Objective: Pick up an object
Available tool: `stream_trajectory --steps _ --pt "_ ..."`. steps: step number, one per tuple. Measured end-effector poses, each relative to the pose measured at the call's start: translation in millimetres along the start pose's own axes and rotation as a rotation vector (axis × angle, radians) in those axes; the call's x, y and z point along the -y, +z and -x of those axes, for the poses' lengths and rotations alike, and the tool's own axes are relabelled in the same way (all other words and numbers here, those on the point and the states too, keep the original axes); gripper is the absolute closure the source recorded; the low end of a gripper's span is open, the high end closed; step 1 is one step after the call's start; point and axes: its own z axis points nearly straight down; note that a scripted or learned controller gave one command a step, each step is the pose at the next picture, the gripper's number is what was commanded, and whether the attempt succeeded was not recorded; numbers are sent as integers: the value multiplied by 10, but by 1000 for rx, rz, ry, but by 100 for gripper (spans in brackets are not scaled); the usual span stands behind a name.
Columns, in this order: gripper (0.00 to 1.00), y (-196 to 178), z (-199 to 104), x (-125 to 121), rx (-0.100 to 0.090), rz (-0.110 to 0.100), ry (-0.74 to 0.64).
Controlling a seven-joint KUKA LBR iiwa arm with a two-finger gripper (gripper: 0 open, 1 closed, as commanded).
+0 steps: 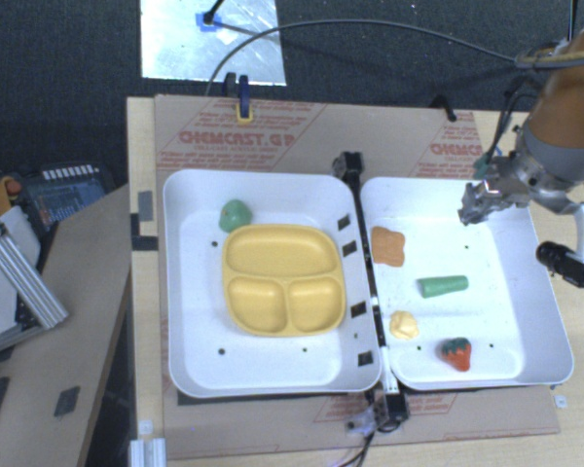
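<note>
Four small objects lie in the right bin, right of centre in the frame. Item one: an orange flat piece, near the bin's left wall, upper part. Item two: a green cylinder, lying on its side near the bin's middle, below and right of the orange piece. Item three: a pale yellow lump, lower left of the bin, just below the cylinder's left end. Item four: a red piece with a green top, at the lower middle of the bin, right of the yellow lump and apart from it.

Gripper: hovers over the upper right part of the right bin, above and right of the green cylinder, well apart from all four objects. Nothing sits between its fingers; whether they are spread or closed cannot be told from this angle. Arm: grey with orange band, entering from the frame's upper right.

Left bin, centre left: holds a yellow three-compartment tray and a green rounded object touching the tray's upper left corner.

Counter: brown printed board beneath both bins. Cable arcs across the upper frame.
</note>
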Motion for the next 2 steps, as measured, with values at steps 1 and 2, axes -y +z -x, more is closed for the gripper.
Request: stream_trajectory --steps 1,2 --pt "100 -173 1 -11 -1 -5 0" --pt "100 -173 -567 86 -3 -8 -5"
